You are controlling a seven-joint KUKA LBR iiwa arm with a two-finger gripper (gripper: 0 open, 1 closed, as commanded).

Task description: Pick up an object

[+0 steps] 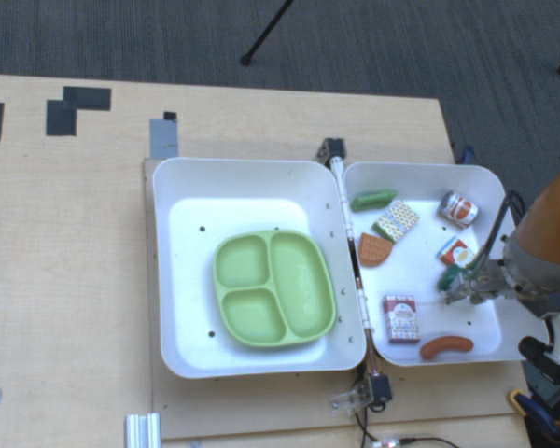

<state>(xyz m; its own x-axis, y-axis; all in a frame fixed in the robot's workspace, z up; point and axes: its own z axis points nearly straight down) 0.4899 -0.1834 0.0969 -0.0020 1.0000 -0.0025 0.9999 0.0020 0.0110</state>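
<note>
You have two white bins side by side on the bench [75, 278]. The left bin [182, 250] carries a green divided plate [275, 287] lying flat near its middle; the right bin [490, 189] holds the loose items, so that is where a pick has to happen.

Scattered in the right bin you can see a green pepper-like piece [372, 199] near the top left, a patterned packet [396, 219] just below it, an orange waffle-shaped piece [374, 249] by the divider, a small can [458, 209] toward the upper right, a small orange-and-white carton [455, 251] below the can, a red-and-white box [401, 319] lower down, and a sausage [445, 346] near the bottom wall. They lie mostly apart from one another, which leaves room to come down on a single item.

The arm reaches in from the right, and its end effector [467, 286] sits low over the right side of that bin, just below the carton. A dark green bit shows right beside it (possibly part of another object, too small to name). Whether it is spread or closed, I cannot tell, and nothing is visibly gripped.

My judgement: the nearest candidates are the carton and that green bit, and the pick is not yet confirmed.
</note>
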